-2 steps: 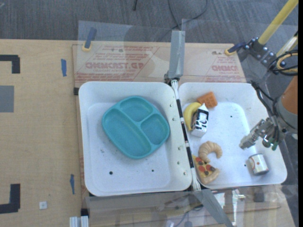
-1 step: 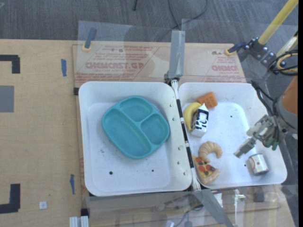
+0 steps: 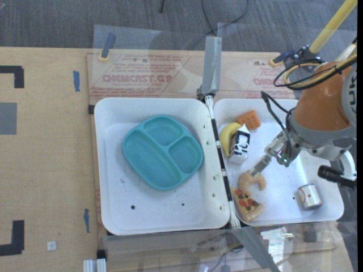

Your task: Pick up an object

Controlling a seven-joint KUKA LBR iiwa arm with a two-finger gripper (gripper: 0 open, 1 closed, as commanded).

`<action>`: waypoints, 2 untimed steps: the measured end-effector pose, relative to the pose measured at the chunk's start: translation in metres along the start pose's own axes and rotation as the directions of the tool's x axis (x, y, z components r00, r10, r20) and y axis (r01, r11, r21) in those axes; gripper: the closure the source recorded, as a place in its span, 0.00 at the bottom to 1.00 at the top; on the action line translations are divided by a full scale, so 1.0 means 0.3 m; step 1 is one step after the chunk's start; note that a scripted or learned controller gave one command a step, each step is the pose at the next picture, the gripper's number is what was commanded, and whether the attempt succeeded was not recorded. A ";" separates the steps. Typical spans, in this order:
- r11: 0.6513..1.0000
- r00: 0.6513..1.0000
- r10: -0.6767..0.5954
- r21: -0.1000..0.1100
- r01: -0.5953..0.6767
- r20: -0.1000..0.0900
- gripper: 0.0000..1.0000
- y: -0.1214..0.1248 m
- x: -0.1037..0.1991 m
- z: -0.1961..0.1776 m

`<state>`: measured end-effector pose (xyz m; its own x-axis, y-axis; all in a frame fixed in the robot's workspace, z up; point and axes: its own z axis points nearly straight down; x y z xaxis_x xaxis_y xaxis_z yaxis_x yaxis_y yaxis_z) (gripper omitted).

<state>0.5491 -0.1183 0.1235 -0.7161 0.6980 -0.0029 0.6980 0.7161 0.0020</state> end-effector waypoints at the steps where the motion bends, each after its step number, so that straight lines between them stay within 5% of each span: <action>1: 0.999 0.999 -0.036 -0.008 0.036 0.009 0.00 0.191 -0.127 0.098; 2: 0.953 0.952 0.302 0.055 -0.299 -0.045 0.00 0.260 -0.217 0.111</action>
<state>0.6503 -0.1079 0.0906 -0.4714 0.8809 0.0425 0.8794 0.4732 -0.0521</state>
